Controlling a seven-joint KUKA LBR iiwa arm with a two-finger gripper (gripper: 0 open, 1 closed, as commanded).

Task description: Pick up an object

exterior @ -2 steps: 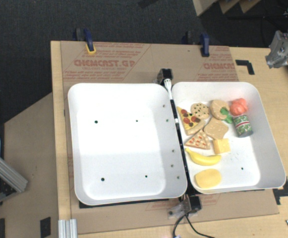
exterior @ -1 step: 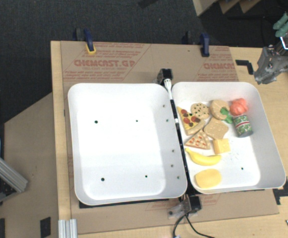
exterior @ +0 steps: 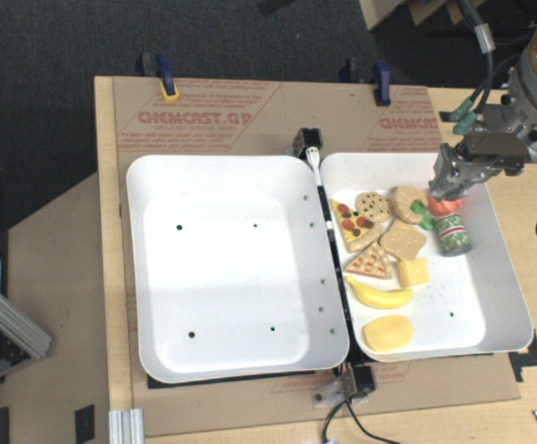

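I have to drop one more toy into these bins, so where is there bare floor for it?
The whole left bin floor is bare. In the right bin, free room lies right of the banana and yellow piece. The middle is crowded around the cookie, pizza slices and can, under the pincer.

I see two bins side by side on the bench: the left bin and the right bin. In the right bin, food pieces cluster along its left edge: cookie, pizza slice, banana. A can lies right of them, the gripper above it.
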